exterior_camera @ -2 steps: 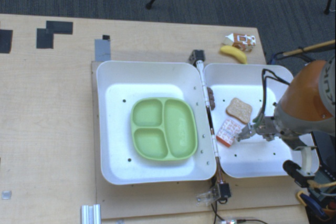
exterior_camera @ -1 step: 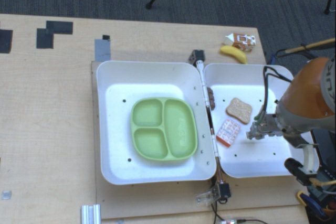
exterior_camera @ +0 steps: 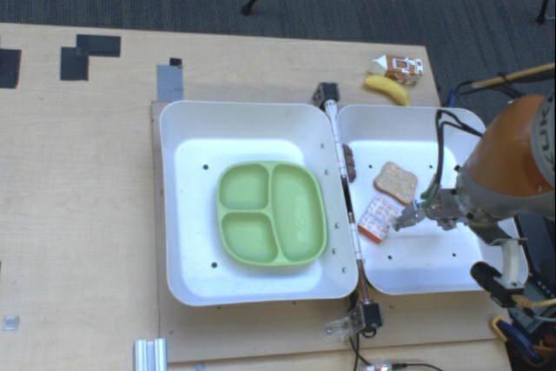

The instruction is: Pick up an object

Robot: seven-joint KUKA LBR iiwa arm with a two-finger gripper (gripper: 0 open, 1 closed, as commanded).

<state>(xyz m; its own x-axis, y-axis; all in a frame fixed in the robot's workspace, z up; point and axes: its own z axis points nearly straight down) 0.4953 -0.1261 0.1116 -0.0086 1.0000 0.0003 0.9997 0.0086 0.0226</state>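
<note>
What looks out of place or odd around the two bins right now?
A banana and a small carton lie on the bench beyond the right bin, outside both bins. Nothing looks spilled or damaged.

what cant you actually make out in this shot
- Gripper, camera view: small and blurred, so open or shut is unclear, as is any contact with the red and white packet.
- Packet: print too small to read.
- Dark object by the divider: too small to identify.
- Right bin: the arm covers its right side.
</note>
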